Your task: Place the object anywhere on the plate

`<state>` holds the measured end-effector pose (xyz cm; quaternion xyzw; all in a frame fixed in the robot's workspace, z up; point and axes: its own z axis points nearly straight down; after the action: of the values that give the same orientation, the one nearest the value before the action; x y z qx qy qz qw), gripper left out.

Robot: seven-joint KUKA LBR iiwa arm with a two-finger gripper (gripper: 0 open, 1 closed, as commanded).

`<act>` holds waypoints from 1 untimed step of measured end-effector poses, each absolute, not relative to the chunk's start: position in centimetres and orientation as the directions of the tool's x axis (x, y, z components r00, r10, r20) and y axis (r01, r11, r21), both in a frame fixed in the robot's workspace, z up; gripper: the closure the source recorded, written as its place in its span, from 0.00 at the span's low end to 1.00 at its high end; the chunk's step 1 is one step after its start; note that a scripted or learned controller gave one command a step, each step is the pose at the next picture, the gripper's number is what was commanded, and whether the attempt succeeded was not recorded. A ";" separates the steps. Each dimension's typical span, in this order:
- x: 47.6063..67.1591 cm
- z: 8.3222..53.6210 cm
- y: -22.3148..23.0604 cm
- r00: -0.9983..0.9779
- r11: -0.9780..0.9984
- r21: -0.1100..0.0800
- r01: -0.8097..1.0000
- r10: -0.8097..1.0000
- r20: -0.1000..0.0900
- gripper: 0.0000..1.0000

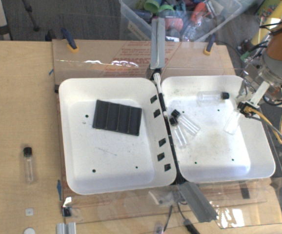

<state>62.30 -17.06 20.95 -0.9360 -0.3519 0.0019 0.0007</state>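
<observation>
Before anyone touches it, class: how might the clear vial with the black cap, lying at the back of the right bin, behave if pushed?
The clear vial lies on its side and looks round, so it would probably roll. It looks empty, so likely light. Its glossy wall may prove slippery.

- Left bin (77,174) and right bin (258,167): white plastic, smooth, slightly glossy; right bin floor scuffed.
- Plate (117,117): black, matt, ribbed.
- Vials (184,127): clear, glossy, black caps.
- Bench (14,101): light wood, matt.
- Storage tub (180,6): translucent plastic.

One fixed overhead camera, angled down at a slant, both white bins (116,89) in frame, moderate distance
</observation>
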 end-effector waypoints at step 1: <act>58.4 24.4 -16.2 0.980 -0.980 -0.002 0.201 0.201 -0.003 1.00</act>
<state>58.41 -16.17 24.35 -0.9949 -0.1008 0.0016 0.0009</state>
